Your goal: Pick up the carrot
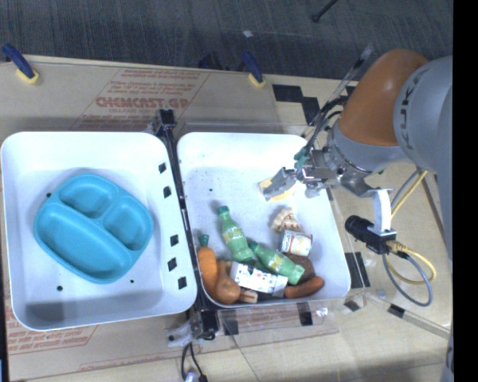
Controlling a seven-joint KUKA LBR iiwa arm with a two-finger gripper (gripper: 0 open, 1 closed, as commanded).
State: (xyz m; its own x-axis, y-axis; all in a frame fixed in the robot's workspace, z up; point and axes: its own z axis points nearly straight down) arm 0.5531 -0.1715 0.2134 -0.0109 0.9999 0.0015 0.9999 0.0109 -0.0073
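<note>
- Risk — the carrot [208,267] is lying wedged against the bin's [223,146] left wall with a bottle [236,235] and box [255,278] crowding it; fingers are likely catching a neighbour instead.
- Gripper [277,183] is hovering up-right of the pile, well apart from the carrot — opening: cannot tell; nothing is showing in its grasp.

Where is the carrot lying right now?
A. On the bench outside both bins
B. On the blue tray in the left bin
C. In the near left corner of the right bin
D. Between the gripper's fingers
C: the carrot lies against the left wall of the right bin, at its near end beside the heap of items, well apart from the gripper above.
</note>
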